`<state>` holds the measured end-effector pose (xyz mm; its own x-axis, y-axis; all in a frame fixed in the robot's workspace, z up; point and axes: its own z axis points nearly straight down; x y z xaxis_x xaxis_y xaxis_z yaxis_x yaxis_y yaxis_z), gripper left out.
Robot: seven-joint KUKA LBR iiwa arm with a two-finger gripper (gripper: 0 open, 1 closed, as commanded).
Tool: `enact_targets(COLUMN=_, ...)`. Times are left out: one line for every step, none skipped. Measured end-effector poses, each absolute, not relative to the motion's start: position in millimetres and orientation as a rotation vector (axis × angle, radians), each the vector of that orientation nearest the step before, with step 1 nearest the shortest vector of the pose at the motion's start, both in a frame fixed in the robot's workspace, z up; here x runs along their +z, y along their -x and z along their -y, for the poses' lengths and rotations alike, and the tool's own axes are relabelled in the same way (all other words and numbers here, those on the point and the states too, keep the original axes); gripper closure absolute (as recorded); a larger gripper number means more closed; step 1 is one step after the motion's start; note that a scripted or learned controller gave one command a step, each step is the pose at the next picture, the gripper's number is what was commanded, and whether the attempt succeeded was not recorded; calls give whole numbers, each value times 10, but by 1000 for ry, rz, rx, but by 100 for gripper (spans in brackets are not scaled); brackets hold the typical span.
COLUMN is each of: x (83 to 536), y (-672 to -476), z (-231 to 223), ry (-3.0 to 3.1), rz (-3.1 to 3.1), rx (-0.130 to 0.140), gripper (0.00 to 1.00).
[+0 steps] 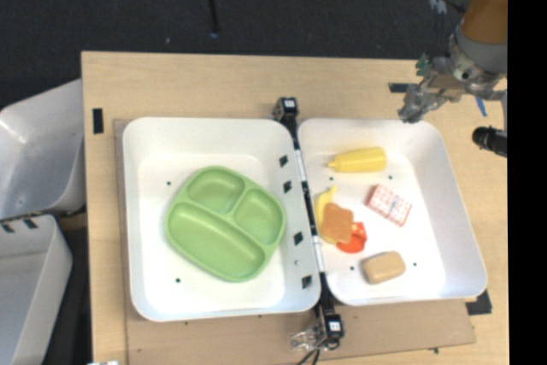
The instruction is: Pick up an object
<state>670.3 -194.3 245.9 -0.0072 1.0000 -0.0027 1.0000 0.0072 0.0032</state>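
So the right bin (427,141) has all the graspable stuff in it. Closest to the arm is a yellow mustard-style bottle (357,159) lying on its side near the back of that bin. Its long axis runs pretty much left-right across the view, with the narrow nozzle end pointing left toward the divider and the fatter end to the right. Smooth, plain yellow plastic look.

Below and right of it there's a small white box with a red pattern (390,204), sitting skewed, long side running diagonally down to the right. Left of that is a little pile: a tan-orange toast-like slab (336,222) lying on top of a yellow banana-ish piece (323,203) and a red piece (354,238), all touching. Toward the front is a tan bread-roll-shaped lump (383,267), by itself, long axis roughly left-right.

The left bin (145,150) holds a green divided plate (226,222) with three compartments, lying flat.

The gripper (416,108) hangs over the back right corner of the right bin, above the rim, well apart from the bottle. Nothing's in it. Honestly can't tell whether it's spread or closed, too blurry.
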Motion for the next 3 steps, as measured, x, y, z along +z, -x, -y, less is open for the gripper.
enact_targets(x=2548, y=-6669, z=1370, ry=-2215, rz=-2226, rx=1, gripper=100)
enact_targets(x=2600, y=-6621, z=777, ry=-2215, rz=-2228, rx=1, gripper=100)
enact_targets(x=2660, y=-6639, z=209, ry=-2213, rz=-2229, rx=4, gripper=100)
